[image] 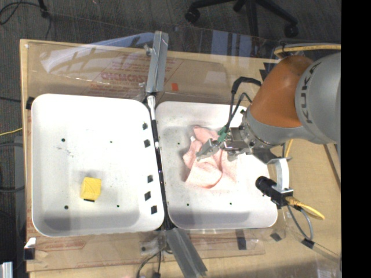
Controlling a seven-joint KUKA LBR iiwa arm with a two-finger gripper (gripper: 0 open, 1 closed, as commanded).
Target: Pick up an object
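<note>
While a crumpled pink cloth (204, 162) lies in the middle of the right-hand white bin (174, 204), right of frame centre, my gripper (213, 148) sits low over its upper folds, metal fingers (206, 150) pointing left against the fabric (whether they are spread or pinching any cloth, I cannot tell from this angle). My grey arm (316, 97), with its orange band (281, 94), comes in from the right edge. In the left-hand white bin (87, 120), well apart from the cloth, a small yellow block (91, 188) rests at lower left. Both bins sit side by side on a wooden bench (81, 51).
</note>
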